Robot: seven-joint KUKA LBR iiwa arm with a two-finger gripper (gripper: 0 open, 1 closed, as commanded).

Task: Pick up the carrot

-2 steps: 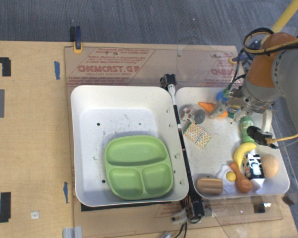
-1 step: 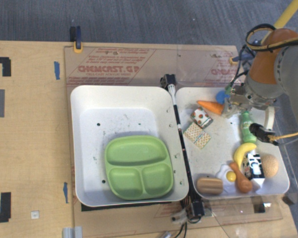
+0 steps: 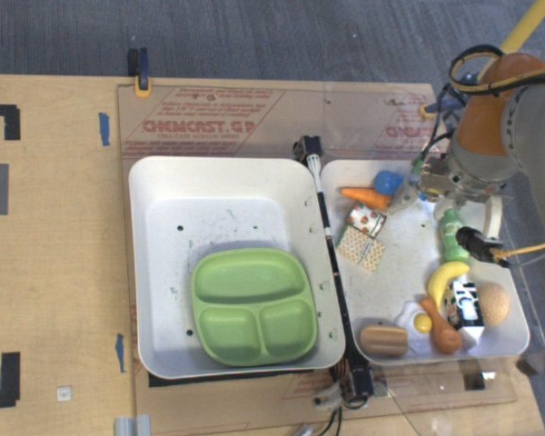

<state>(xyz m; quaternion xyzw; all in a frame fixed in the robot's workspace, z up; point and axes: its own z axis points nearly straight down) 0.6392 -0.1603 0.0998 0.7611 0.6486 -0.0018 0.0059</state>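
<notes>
The arm point(image 3: 490, 125) hides the end effector's fingers.

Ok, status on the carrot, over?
Gripper low over the right bin's far end. Carrot lying loose beside it, ungrasped. Blue ball touching the carrot, small carton just below.

Down on the light wooden bench point(image 3: 54, 271), a clear sheet with red lettering point(image 3: 209, 116) lies flat across the far side, a small clamp point(image 3: 142, 69) pinching its far left corner. Two shallow white bins sit side by side on it, edges touching: the left bin point(image 3: 163, 189) and the right bin point(image 3: 518, 334). Black corner marks point(image 3: 4, 121) and bits of blue tape point(image 3: 104, 127) dot the bare wood to the left
</notes>
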